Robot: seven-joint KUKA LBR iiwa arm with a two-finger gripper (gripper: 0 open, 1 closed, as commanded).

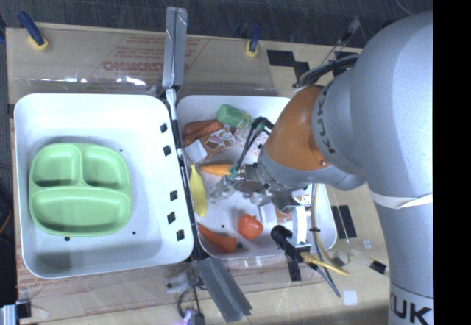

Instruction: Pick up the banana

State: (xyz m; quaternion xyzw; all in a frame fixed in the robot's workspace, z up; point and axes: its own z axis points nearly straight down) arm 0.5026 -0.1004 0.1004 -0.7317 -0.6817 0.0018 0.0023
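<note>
Claw (229,185) above the right bin (193,106).
Banana (198,191) lies by the bin's left wall, beside the claw; claw's state cannot be told.

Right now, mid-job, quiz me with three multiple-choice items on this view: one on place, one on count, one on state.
1. Where does the banana lie?
A. In the right bin, along its left wall
B. On the green tray
C. On the bench outside the bins

2. How many compartments does the green tray have?
A. Two
B. Three
C. Five

3. The banana is
A. between the tool's fingers
B. lying in the bin, apart from the tool
C. on the tray

Answers: 1 A, it hugs the divider side. 2 B, two small above one long. 3 B, a gap separates them.
</note>
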